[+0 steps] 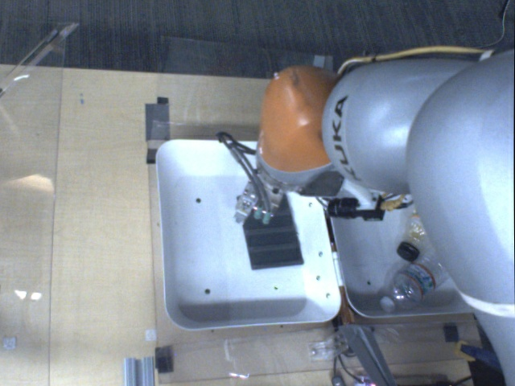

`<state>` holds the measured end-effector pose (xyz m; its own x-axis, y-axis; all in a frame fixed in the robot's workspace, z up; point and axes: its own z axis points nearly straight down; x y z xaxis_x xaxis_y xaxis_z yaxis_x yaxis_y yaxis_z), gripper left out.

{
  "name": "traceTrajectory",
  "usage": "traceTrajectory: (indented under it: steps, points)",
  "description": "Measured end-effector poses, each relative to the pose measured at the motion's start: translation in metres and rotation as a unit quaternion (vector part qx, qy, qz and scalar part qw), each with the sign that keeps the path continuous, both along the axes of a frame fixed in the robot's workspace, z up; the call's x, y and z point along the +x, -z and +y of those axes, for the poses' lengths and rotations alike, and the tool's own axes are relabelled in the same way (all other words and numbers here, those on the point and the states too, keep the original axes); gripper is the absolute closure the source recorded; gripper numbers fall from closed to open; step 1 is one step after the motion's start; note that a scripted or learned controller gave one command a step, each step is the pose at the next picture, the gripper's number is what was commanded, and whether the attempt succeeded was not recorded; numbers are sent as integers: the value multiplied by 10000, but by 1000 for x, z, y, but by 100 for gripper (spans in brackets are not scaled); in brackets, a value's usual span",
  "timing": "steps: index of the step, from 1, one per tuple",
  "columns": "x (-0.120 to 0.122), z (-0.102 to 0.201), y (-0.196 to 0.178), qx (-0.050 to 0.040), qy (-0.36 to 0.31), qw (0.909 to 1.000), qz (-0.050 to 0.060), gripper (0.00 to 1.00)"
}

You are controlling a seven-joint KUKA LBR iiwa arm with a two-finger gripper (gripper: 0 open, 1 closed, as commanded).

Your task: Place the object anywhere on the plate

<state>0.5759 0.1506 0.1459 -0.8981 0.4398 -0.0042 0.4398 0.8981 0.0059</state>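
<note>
The clear plastic bottle is probably being reckoned light, squishy and slippery, best grabbed mid-body, while the gripper isn't being shown clearly enough to tell its state tbh.

Pincer over left bin; bottle in right bin.

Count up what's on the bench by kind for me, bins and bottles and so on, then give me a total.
White bins: 2, the left bin and the right bin
Clear plastic bottles: 1, the bottle in the right bin
Total: 3
</note>
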Motion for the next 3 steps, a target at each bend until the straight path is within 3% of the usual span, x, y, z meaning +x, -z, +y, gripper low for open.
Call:
traceTrajectory:
  steps: [1, 2, 3]
  points:
    - [0, 0, 0, 1, 2, 10000, 0, 0]
    - [58, 5, 57, 14, 1426, 9898, -24, 0]
    - [77, 58, 58, -62, 2615, 9652, 66, 0]
